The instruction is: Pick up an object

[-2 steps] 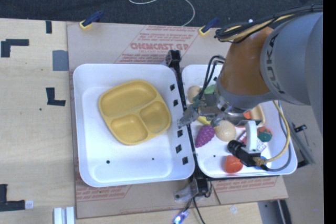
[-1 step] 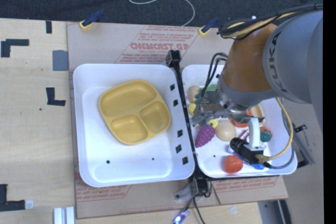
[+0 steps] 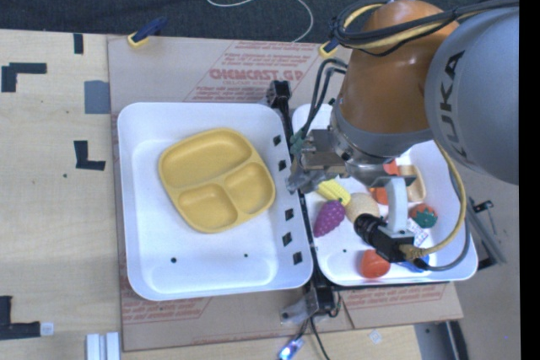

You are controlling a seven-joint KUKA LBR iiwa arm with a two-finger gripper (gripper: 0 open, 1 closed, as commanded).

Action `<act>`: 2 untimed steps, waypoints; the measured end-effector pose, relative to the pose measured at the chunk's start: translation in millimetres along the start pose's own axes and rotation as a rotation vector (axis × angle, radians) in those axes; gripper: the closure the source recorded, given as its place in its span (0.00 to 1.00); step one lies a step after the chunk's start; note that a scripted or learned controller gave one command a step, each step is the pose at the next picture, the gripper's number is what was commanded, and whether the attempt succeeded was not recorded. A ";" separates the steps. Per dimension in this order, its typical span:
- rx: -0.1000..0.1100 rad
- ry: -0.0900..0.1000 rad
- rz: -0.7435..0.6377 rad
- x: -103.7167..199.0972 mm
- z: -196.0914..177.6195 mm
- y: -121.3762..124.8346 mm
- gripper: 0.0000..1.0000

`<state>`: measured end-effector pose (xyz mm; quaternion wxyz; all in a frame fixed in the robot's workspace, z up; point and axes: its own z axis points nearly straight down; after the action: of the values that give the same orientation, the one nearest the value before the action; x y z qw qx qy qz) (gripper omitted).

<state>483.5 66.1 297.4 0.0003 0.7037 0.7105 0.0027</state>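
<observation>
Camera view: gripper (image 3: 314,167) low at right bin's (image 3: 342,268) left edge, right of centre frame, opening impossible to tell. Purple grapes (image 3: 329,217) just below, long axis slanting upper right to lower left. Risk: crowded toys alongside, likely nudged or grabbed in pairs.

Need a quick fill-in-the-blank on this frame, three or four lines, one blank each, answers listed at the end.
1. The yellow tray has ___ compartments.
2. The yellow tray lies in the ___ bin of the two.
3. The purple grapes lie in the ___ bin.
4. The band above the arm's wrist is ___.

Missing words: three; left; right; orange
</observation>
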 end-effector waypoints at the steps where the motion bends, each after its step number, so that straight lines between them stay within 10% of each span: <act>1: 0.004 -0.004 0.009 -20.4 -34.2 0.3 1.00; 2: 0.005 -0.003 0.005 1.7 -51.5 0.4 1.00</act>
<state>483.7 67.6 348.9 -0.0005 0.7056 0.7086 -0.0004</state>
